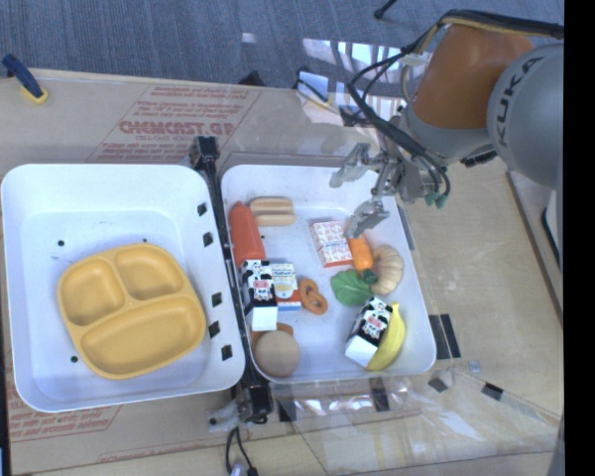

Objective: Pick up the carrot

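You've got a cardboard-topped bench (178, 117) on grey carpet (129, 13), w/ two white bins. Carrot (361, 254): short, orange, green leaf end (351, 287), lying in right bin (307, 178) near its right wall, beside the croissant (387, 268). Gripper (360, 188) fingers spread apart, gripping nothing, just above it.

Slanted overhead view, seemingly mid-range, over both bins (20, 266)

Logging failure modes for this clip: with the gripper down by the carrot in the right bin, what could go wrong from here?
1. The carrot lies packed against the croissant and a green leafy piece, so the gripper may nudge or catch a neighbour instead.
2. The carrot is small and close to the bin wall; a finger could clip that wall and slip off.
3. The pink packet beside it may get pushed aside.
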Robot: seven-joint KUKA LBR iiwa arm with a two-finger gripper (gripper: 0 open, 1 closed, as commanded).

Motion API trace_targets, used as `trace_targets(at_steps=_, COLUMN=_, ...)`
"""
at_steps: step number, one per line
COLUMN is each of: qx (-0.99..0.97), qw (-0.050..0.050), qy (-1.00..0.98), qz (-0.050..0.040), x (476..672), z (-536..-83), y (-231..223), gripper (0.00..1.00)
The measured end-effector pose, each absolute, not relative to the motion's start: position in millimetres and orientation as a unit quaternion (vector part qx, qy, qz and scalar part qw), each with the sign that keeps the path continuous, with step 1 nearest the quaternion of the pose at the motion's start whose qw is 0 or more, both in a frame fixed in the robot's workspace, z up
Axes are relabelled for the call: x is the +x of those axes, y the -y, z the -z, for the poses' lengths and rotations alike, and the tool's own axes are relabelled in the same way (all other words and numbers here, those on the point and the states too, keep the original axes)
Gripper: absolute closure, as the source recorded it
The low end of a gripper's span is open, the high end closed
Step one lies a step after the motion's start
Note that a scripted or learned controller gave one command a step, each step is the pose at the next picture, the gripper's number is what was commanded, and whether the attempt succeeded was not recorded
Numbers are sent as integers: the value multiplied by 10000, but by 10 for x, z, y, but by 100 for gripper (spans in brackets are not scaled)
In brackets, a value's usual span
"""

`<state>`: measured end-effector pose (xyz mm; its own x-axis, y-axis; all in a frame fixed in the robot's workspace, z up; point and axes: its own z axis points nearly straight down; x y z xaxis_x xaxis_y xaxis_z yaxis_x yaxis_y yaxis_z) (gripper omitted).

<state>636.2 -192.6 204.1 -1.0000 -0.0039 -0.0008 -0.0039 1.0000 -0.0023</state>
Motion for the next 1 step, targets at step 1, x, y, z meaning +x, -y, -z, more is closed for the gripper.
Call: trace_targets(at_steps=1, qx=-808, qw=12, qy=-9967, qz=2, x=6532, z=-1044, y=2084, gripper=0)
